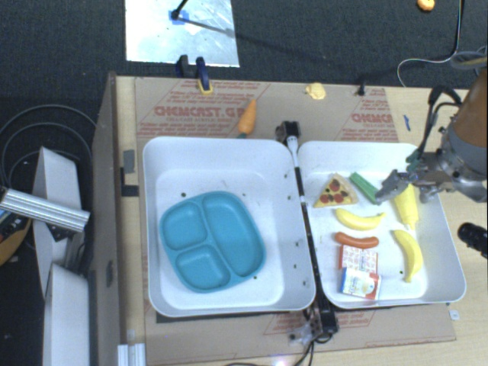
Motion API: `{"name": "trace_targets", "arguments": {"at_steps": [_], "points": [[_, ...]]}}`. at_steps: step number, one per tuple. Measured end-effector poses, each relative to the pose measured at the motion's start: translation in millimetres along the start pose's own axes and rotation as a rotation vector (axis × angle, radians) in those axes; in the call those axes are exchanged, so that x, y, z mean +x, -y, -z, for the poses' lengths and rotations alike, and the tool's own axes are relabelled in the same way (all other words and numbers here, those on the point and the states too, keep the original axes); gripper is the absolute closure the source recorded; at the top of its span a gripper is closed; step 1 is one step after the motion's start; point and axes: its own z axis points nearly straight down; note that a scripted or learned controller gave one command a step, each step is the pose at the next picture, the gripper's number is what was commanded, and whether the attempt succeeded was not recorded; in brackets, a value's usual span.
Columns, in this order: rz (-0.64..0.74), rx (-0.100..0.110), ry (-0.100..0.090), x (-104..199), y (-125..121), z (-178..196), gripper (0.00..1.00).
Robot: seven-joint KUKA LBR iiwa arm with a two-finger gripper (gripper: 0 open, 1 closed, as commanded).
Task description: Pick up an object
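Arm [467, 139] in from the right, over the right bin [442, 284]. End effector [402, 183] low over that bin's upper middle, just above the top end of a yellow banana [408, 207]. Fingers dark and blurred against the bin; can't tell how far open, nothing visibly held between them.

Right bin contents:
- green block [363, 187], just left of end effector
- pizza slice [336, 192], upper left
- second banana [358, 219], lying sideways below the pizza
- hot dog [357, 240], under that banana
- carton [359, 271], red and white with blue corner, lower left
- third banana [410, 253], lower right, roughly upright

Left bin [164, 166]: blue divided plate [211, 239], three compartments, lying flat near centre.

On the cardboard surface [191, 101] behind the bins: carrot [247, 117] and small yellow piece [316, 91]. Orange ball [425, 3] on the dark floor, top right.
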Motion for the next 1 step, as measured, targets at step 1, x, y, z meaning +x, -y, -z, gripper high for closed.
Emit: {"name": "trace_targets", "arguments": {"at_steps": [1], "points": [[0.000,0.005,-0.001,-10.3,-47.4,-126.8,0.00]]}}
